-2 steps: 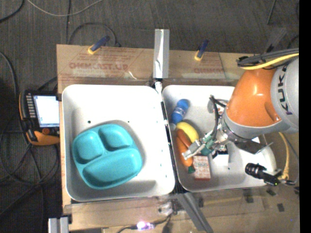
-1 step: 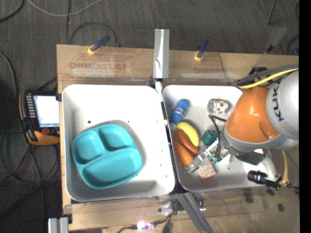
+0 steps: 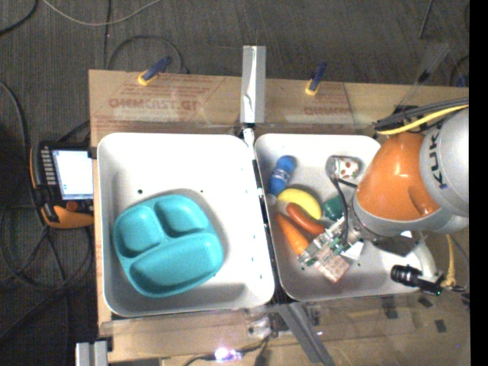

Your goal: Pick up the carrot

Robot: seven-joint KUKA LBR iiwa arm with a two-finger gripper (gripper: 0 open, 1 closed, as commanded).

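1. Jaws first: we cannot tell how they stand, because the gripper (image 3: 326, 248) is a cluttered mass of metal and circuit board seen from above at a slant.
2. We see the gripper low in the right bin (image 3: 366, 280), toward its near edge, with the grey arm (image 3: 404, 185) and its orange band reaching in from the right and covering much of that bin's right half.
3. We find the carrot (image 3: 293, 235) in the right bin, lying flat near the bin's left wall.
4. Its long axis runs on a diagonal, from upper left to lower right in the view; the lower right end meets the gripper's body, and we cannot tell which end is the tip.
5. We cannot tell whether the carrot sits between the fingers or merely beside them.
6. Just beside the carrot, on its upper right, lies a second orange-red piece (image 3: 306, 221) on a similar diagonal.
7. Above those 2 sits a yellow banana-like toy (image 3: 299, 200), and above that a blue and white object (image 3: 282, 172) near the dividing wall.
8. A small green item (image 3: 333, 207) shows at the edge of the orange band.
9. The left bin (image 3: 114, 158) holds 1 teal plate (image 3: 168, 242) with 3 compartments, well apart from the carrot.
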